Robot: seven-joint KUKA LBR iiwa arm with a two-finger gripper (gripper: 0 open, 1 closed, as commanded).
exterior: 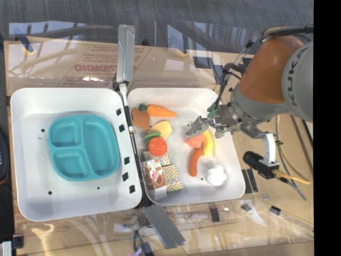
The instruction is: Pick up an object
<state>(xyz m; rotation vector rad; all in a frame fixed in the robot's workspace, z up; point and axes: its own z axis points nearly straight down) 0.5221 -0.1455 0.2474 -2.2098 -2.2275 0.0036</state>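
Note:
My gripper [198, 128] hangs over the right bin [181, 97], just above a pink wedge [195, 141] and a yellow banana [208, 143]. Nothing shows between its fingers. Below them lie an orange sausage-shaped piece [195, 162] and a white lump [216, 175]. At the bin's left side sit a carrot [160, 111], a brown piece [140, 119], a yellow piece [162, 128], a red tomato [157, 146] with green beside it, and two patterned boxes [161, 175].
The left bin [26, 143] holds a teal divided tray [84, 146]. A grey divider bar [126, 52] runs up between the bins at the back. The arm's orange band [269, 71] looms over the right bin's right edge.

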